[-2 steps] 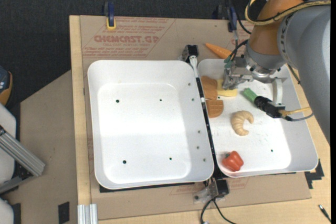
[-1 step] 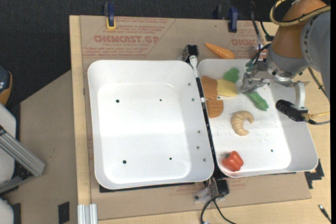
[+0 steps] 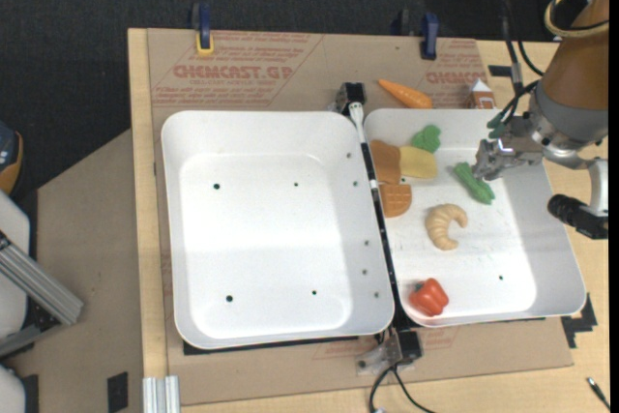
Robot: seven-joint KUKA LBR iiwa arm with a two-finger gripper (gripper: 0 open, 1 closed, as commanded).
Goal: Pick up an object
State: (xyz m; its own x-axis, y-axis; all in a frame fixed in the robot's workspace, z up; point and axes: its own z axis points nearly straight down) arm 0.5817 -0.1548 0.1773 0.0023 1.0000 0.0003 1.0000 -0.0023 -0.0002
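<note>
The right bin (image 3: 513, 300) holds several toy foods: a green pea pod (image 3: 475, 183), a tan croissant (image 3: 446, 224), a red pepper (image 3: 429, 297), a yellow block (image 3: 419, 163), a green leafy piece (image 3: 427, 137) and a brown bread slice (image 3: 389, 176). My gripper (image 3: 487, 162) hangs over the upper right part of this bin, just above the pea pod's far end. The view is too small to tell how its fingers stand, and nothing visibly sits between them.
The left bin (image 3: 193, 160) lies beside the right one. An orange carrot (image 3: 405, 94) and a small red-and-white piece (image 3: 481, 96) rest on the cardboard behind the right bin. Blue clamps (image 3: 202, 18) hold the board's far edge. Cables run at the right.
</note>
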